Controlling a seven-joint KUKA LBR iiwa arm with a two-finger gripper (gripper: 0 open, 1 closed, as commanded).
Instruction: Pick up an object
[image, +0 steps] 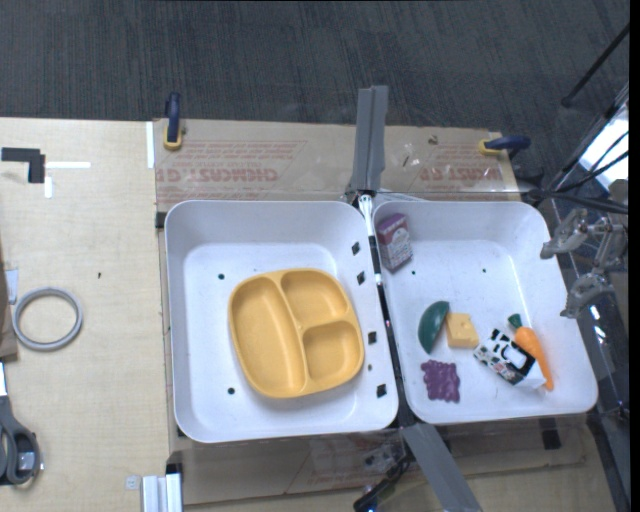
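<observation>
Nearest the camera in the right bin (560, 395), a purple piece (440, 380) lies at 6 o'clock. A carrot (531, 347) rests across a black-and-white packet (504, 358) at 4. Just above, yellow cheese (461, 329) touches a green leaf (432, 323). Farther back, a purple can (394, 241) leans at 10 against the wall. The left bin (190, 300) carries a yellow divided plate (297, 332). Gripper state: cannot tell.

The left white plastic bin (190, 330) holds a yellow divided plastic plate (297, 332). In the right white plastic bin (480, 260), a purple box (394, 241) lies behind; a green leaf-shaped toy (432, 325), a yellow foam block (461, 330), a purple grape-like toy (440, 380) and an orange toy carrot (530, 347) lie in front.
</observation>
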